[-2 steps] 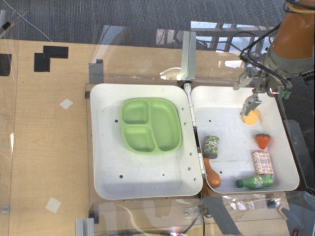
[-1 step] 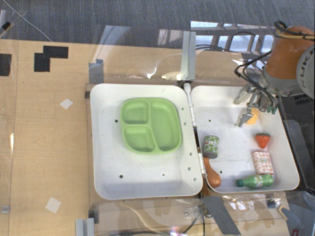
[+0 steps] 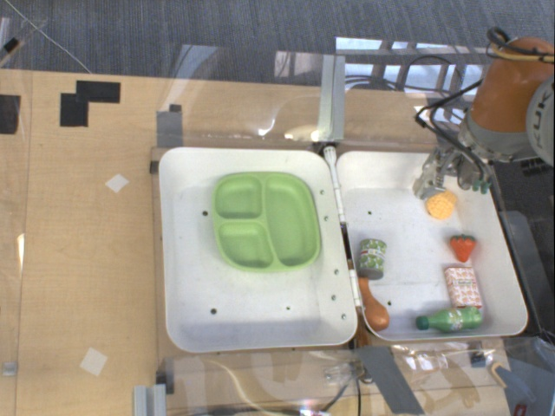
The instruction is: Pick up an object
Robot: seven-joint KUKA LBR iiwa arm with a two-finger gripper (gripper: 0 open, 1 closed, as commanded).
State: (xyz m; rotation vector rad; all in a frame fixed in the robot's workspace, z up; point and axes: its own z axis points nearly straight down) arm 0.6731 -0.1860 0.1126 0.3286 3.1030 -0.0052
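My gripper [image 3: 451, 183] hangs over the back of the right bin [image 3: 408, 232], its fingers spread open and nothing between them. A small yellow ridged object [image 3: 440, 204] lies on the bin floor just in front of the left finger [image 3: 427, 182], touching or nearly touching it. Further forward in the same bin lie a red strawberry [image 3: 463, 248], a pink carton [image 3: 462, 286], a green bottle [image 3: 449, 321] on its side, a small green can [image 3: 372, 256] and an orange-brown drumstick-like piece [image 3: 374, 308] against the left wall.
The left bin [image 3: 186, 302] holds a light green divided plate [image 3: 264, 221]. A metal divider rail [image 3: 343, 232] runs between the bins. Cables and the arm's orange band [image 3: 512, 94] sit at the upper right.
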